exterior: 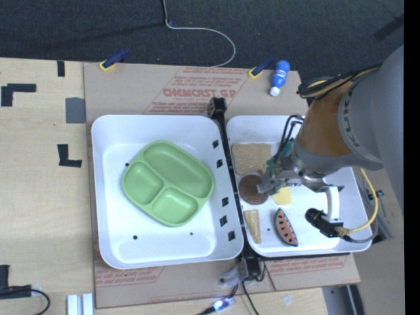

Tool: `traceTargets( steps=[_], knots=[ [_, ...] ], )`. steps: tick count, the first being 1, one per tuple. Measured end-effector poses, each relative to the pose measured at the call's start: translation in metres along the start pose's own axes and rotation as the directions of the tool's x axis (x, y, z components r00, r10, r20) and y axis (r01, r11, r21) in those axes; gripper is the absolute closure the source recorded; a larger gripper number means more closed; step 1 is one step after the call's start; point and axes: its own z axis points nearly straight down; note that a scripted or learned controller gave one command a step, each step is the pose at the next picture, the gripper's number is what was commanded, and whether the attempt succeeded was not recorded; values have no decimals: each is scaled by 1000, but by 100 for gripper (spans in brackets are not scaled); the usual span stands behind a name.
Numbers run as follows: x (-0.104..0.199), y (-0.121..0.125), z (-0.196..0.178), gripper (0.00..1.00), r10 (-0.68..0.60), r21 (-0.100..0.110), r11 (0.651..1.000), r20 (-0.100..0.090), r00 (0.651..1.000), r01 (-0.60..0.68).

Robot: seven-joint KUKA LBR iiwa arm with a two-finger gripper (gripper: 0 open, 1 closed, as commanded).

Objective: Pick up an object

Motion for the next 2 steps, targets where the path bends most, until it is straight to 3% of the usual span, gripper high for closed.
traceTargets(
  steps=[1, 2],
  knots=[
    [0, 0, 0, 0, 0, 0, 1000, 0, 1000, 0],
    [0, 0, -9, 100, 0, 2, 1000, -1, 1000, 0]
  ],
)
